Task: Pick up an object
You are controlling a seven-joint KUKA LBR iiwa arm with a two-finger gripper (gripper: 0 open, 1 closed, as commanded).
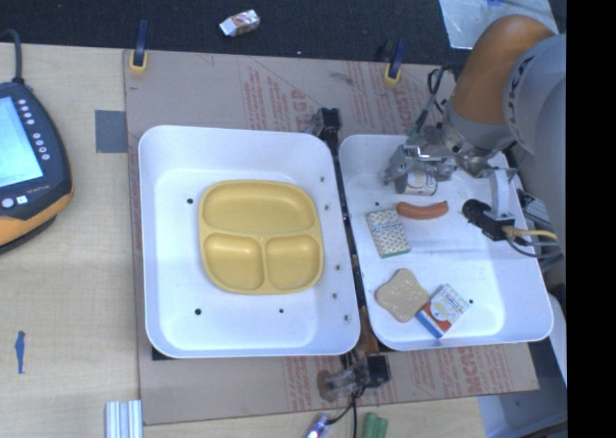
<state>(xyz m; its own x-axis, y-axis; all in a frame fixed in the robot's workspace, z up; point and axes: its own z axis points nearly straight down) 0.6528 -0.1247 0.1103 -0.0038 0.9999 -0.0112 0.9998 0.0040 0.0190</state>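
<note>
Candidate objects lie loose in the right bin (520, 325): sausage (422, 209) near the far end, patterned sponge (387, 232) just beside it, toast slice (401, 294) and small carton (443, 310) nearer, spaced for single picks. Hand (420, 174) sits low over the far end, just above the sausage, around a small whitish item; spread and grip cannot be told. Left bin (159, 234) carries a yellow divided tray (260, 236). Bench (77, 311) around.

Divided plate (260, 236) in left bin (164, 321), sausage (423, 210) in right bin (515, 316)
</note>
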